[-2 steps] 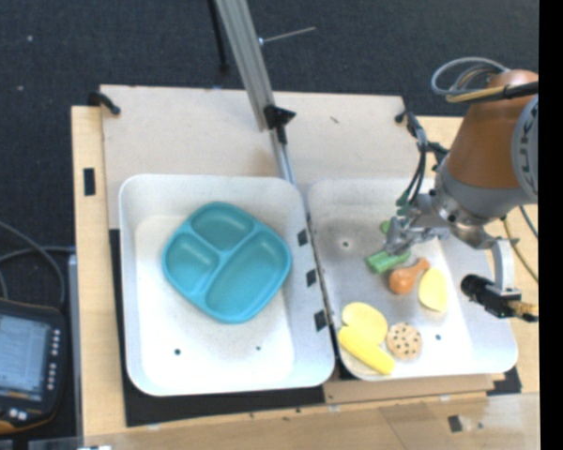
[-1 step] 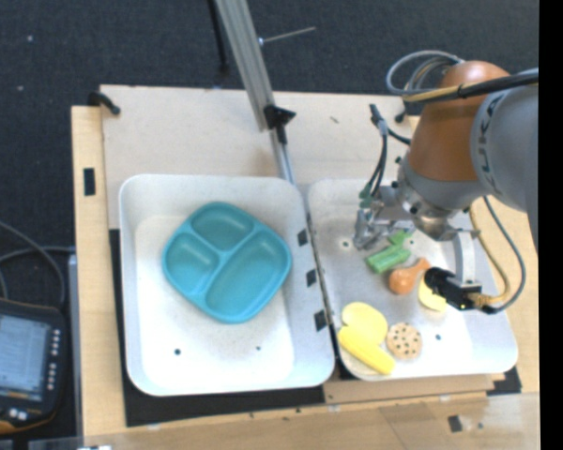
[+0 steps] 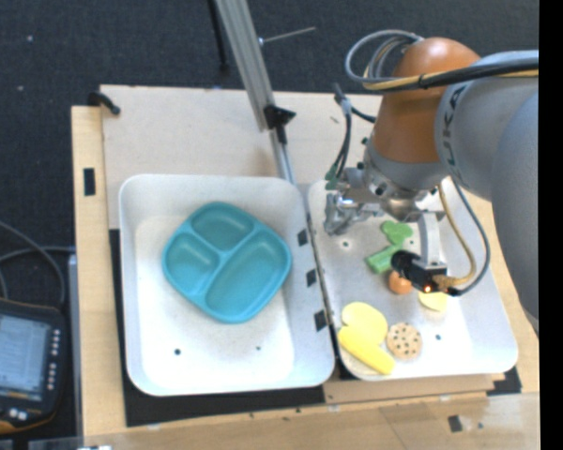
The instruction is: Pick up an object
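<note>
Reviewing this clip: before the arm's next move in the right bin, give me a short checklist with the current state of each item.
1. Tool is over the right bin: ok.
2. An object is between the tool's tips: cannot tell.
3. Pickable objects lie in the right bin: ok; green piece, orange piece, yellow banana-like piece, cookie.
4. Tool is directly above an object: not ok; it sits near the bin's upper left, beside the green piece.
5. Blue divided plate lies flat in the left bin, apart from the arm: ok.
</note>
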Available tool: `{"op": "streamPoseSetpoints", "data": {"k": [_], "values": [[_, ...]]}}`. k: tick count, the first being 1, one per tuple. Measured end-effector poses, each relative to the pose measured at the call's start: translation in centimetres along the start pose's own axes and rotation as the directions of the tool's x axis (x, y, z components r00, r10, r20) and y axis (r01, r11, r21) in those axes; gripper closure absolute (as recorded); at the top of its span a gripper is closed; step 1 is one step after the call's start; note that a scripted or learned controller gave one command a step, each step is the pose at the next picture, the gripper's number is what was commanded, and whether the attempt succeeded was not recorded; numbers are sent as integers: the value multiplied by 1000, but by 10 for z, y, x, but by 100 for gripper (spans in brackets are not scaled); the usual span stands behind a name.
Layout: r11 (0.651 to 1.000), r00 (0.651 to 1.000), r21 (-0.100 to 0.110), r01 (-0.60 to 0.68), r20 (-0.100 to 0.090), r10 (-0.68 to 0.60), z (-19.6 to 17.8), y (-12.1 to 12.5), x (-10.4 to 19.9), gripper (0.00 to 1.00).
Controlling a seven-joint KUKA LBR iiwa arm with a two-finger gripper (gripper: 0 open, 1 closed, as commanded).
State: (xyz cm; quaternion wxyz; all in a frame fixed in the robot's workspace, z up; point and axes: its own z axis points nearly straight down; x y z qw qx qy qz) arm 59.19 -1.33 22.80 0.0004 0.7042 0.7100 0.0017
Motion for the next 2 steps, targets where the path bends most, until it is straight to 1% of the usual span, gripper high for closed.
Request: {"op": "streamPoseSetpoints", "data": {"k": [1, 2], "values": [[1000, 1000, 1, -1, 0, 1, 4, 24, 41, 100], [1000, 1000, 1, 0, -1, 0, -4, 46, 101, 100]]}}
